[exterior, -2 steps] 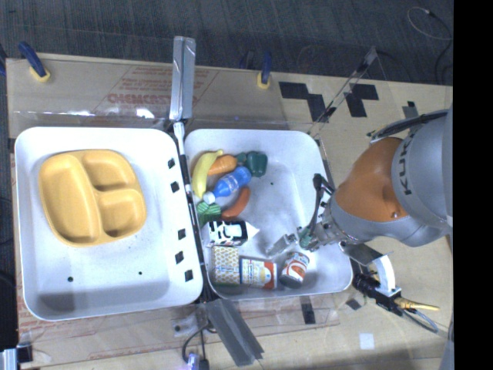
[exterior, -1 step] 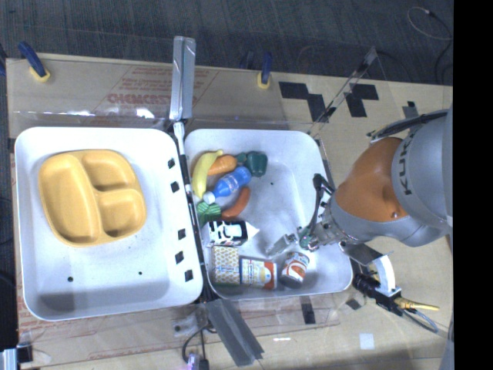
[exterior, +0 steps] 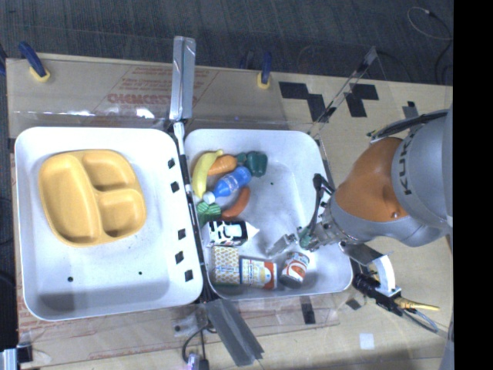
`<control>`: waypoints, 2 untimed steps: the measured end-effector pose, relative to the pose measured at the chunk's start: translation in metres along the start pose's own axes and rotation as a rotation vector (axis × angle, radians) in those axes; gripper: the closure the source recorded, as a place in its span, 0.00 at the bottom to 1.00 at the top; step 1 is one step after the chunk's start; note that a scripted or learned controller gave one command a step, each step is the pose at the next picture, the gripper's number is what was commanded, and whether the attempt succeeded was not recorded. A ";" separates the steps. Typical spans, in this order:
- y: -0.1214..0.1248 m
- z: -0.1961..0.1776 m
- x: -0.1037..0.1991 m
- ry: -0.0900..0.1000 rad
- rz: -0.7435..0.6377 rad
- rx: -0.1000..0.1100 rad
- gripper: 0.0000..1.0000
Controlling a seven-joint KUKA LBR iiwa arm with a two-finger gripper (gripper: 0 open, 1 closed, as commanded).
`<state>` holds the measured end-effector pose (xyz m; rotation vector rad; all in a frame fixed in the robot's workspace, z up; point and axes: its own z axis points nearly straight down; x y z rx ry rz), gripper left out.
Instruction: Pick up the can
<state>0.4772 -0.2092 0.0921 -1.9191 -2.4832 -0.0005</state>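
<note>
Arm (exterior: pixel 400 191): grey with an orange band, reaching in from the right, low over the right bin.
Gripper (exterior: pixel 286 243): down near the front right of the right bin, just above the can; two silver fingers pointing left; open or shut cannot be told.
Can (exterior: pixel 294 268): small, red and white, lying on its side at the front of the right bin, just below the gripper; touching or not cannot be told.
Carton (exterior: pixel 240 270): lying flat along the front wall of the right bin, just left of the can, maybe touching it.
Black and white thing (exterior: pixel 227 230): just above the carton, near the left wall of the right bin.
Banana (exterior: pixel 202 171): yellow, at the back left of the right bin.
Bottle (exterior: pixel 228 184): blue, lying beside the banana.
Carrot (exterior: pixel 223 163): orange, just above the bottle.
Green thing (exterior: pixel 253 161): dark green, right of the carrot.
Right bin (exterior: pixel 289 160): white, shallow.
Left bin (exterior: pixel 46 276): white, beside the right bin.
Tray (exterior: pixel 91 195): yellow, with sections, in the left bin.
Worktop (exterior: pixel 231 91): tan, under both bins.
</note>
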 end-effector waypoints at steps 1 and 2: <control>0.000 0.000 0.000 0.000 0.000 0.000 0.00; 0.000 0.000 0.000 0.000 0.000 0.000 0.00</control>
